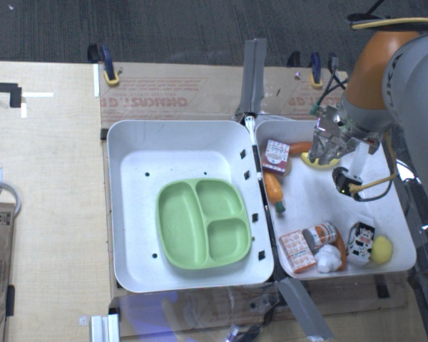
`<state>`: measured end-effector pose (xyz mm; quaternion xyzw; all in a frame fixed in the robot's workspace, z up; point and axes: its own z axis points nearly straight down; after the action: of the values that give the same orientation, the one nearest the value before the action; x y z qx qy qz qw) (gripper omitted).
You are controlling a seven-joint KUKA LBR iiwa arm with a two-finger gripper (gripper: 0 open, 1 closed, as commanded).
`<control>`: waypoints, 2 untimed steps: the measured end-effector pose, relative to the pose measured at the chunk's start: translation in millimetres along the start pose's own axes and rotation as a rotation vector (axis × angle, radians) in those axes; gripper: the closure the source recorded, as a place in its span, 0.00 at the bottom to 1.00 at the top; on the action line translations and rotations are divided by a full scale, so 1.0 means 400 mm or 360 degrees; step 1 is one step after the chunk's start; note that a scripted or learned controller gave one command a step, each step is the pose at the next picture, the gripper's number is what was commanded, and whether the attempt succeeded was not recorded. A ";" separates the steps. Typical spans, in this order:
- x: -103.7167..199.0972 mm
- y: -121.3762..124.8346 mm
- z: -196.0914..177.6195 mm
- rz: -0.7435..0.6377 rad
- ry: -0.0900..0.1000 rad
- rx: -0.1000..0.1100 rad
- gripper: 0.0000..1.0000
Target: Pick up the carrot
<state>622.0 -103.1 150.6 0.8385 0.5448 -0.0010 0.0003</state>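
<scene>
Pale wood bench [50, 191] carries two white bins side by side, and your grey arm reaches in from the right over the right bin [403, 258]. Your tool [325, 152] hangs low at that bin's far end, just above a yellow rim-shaped item [321, 164]; whether it is spread or pressed together cannot be told. Your carrot [273, 189] lies against the bin's left wall, well apart from the tool, beside a small red carton [276, 155]. A green divided plate [203, 223] sits in the left bin [128, 191].

We see the grey arm [406, 70] enter from the right, orange band above the wrist. The wrist angles down and left. The pincer [322, 152] points downward, held low.
</scene>
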 end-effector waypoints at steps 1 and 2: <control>0.003 -0.202 -0.101 -0.0498 0.0002 0.0003 1.00; -0.026 -0.202 -0.204 -0.0570 0.0001 0.0001 1.00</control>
<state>544.0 -79.6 232.1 0.7281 0.6854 -0.0009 -0.0003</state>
